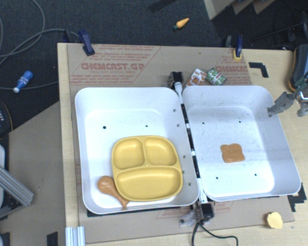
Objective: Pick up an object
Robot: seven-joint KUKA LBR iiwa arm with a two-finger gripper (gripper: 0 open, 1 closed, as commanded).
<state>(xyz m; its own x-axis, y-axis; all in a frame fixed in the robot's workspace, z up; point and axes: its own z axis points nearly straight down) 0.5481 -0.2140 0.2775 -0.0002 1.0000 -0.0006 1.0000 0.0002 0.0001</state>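
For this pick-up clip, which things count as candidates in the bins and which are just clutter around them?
In the bins, candidates:
yellow three-compartment plastic plate
orange drumstick-shaped toy
brown toast-shaped piece

Lying about:
crumpled wrappers behind the bins
yellow chunk on the bench
blue-and-white bottle and small orange piece on the floor

Bench [143, 65], a tan board printed with red lettering, held at its far edge by two blue clamps [85, 42] and carrying two shallow white bins side by side: the left bin [92, 137] and the right bin [267, 152], their inner rims touching along a dark seam. Directly on the board lie a few small crumpled wrappers [208, 77] just beyond the bins' far corners, and a small yellow piece [274, 220] near the right bin's near corner. Black tape marks [258, 68] sit near the board's far right corner.
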